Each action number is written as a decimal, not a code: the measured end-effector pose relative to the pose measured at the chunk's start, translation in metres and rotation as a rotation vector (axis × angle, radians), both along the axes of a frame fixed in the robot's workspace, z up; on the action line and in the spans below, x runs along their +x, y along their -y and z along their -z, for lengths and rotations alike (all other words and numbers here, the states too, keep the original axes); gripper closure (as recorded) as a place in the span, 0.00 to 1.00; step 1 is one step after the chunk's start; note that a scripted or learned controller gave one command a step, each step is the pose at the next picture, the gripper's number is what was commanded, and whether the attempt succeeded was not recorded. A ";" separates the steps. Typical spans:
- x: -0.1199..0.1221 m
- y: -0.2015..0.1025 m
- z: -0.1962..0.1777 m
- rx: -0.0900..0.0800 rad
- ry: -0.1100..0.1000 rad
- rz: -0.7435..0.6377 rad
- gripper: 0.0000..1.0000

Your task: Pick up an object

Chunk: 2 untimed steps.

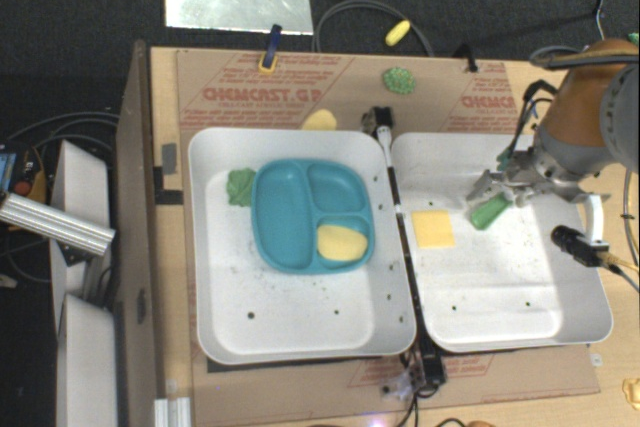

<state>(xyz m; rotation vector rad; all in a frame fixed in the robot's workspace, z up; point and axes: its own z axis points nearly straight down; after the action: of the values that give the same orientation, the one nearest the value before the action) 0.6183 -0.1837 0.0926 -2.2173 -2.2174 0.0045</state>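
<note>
The left bin (215, 245) sits on the cardboard-covered counter (250, 93). Near its left wall a green leafy piece (240, 186) lies against the rim of a teal divided plate (285, 225), which fills the middle of that bin. A yellow lump (341, 242) rests in the plate's lower right compartment.

Behind the bins, on the counter, a blue and yellow clip (270, 50) stands at the back edge. A small yellow piece (320, 121) lies just beside the left bin's back rim. Further right is a round, knobbly green piece (399, 80), well apart from both bins.

In the right bin (500, 315) a flat yellow square (434, 228) lies on the floor near the left wall. Just to its right, and apart from it, a green oblong piece (489, 212) lies at a slant, its upper end pointing toward the hand (508, 192). The hand is low in the bin, right at that upper end. The view does not show whether it touches the green oblong piece. Nor can I tell whether the hand is spread or pressed together. The grey arm (590, 115), with its orange band, comes in over the right bin's back right corner.
</note>
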 end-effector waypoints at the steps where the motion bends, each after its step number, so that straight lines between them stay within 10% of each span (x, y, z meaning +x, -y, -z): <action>1: 0.005 0.001 -0.016 -0.003 0.012 -0.001 1.00; 2: 0.004 0.001 -0.015 -0.002 0.011 -0.001 0.00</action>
<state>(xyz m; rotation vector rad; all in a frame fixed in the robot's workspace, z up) 0.6227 -0.1844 0.1077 -2.2226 -2.2256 -0.0050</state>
